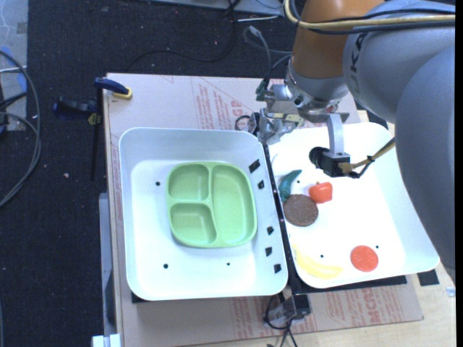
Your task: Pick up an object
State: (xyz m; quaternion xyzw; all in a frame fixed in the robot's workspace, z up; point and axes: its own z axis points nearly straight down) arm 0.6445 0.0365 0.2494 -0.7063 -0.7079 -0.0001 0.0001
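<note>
Camera view: gripper [273,127] hovers at right bin's [405,215] far-left corner.

Single fixed camera, mounted above the bench [181,96], angled down at a slant. Both white bins are framed: left bin [137,215] at centre, right bin [391,215] toward the right of the frame. Dark floor is seen along top and left. The arm [391,56] is caught close, upper right, entering from the right edge.

Bright, even overhead light, white bins [145,266] nearly blown out at frame centre, soft shadows under the arm [405,63], dark floor [51,194] dim, slight overall softness.
</note>
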